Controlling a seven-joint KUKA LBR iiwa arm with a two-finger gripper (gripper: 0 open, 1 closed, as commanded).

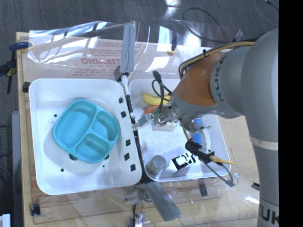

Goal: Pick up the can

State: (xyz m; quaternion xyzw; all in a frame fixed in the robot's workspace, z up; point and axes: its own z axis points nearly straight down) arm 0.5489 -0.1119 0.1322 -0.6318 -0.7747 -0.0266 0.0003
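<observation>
Left white bin: holding a blue divided plastic tray | right white bin: containing yellow banana, small round silver metal can sitting at near-left corner | pincer: hovering mid-bin, grip state unclear

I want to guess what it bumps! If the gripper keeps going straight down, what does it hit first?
Probably the bare white floor of the right bin, beside the banana. The gripper hangs well away from the can. Depth is hard to judge.
</observation>
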